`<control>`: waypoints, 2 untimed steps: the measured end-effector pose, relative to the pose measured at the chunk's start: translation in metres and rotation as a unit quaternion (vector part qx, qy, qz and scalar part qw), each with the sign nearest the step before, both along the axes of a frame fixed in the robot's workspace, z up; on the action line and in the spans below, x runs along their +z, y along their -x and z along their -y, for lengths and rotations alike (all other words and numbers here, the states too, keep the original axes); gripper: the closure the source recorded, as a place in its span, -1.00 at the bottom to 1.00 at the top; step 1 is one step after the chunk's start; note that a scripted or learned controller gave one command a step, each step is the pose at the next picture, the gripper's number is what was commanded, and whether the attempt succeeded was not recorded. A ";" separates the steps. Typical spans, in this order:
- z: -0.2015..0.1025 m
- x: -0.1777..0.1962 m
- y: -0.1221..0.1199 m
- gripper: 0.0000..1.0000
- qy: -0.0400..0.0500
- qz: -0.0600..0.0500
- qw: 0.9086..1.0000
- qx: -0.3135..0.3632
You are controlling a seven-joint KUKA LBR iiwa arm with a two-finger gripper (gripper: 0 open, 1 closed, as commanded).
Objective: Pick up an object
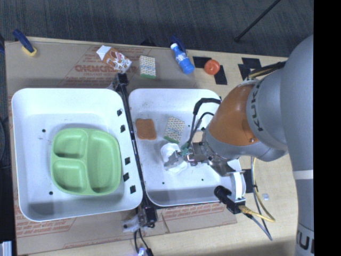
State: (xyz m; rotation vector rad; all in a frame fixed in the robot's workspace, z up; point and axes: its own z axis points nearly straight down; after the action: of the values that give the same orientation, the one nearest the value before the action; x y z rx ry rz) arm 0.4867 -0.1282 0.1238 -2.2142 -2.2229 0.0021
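Note:
My gripper [178, 158] is low in the right bin [160, 193], reaching in from the right over a crumpled white object [170, 154] near the bin's middle. Its fingertips sit at that object, and I cannot make out the gap between them. A brown spongy block [145, 128] lies in the same bin up and left of the gripper. A patterned packet [174, 127] lies just right of the block, partly under the wrist cables. The arm's orange band [234, 122] covers the bin's right side.
The left bin [26, 105] holds a green divided plate [85, 161]. Behind the bins on the bench lie a snack wrapper [113, 59], a small green-white box [147, 66], a blue bottle [183, 58] and an orange ball [212, 66]. A yellow-blue clip [24, 42] rests far left.

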 end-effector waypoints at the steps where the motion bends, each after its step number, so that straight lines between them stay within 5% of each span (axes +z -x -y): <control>1: -0.036 -0.033 0.006 -1.00 0.000 0.000 1.000 0.002; 2: -0.036 -0.022 0.005 1.00 0.001 0.000 1.000 0.005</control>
State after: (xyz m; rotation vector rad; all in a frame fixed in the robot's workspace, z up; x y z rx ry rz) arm 0.4816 -0.0924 0.1014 -2.2044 -2.2340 0.0029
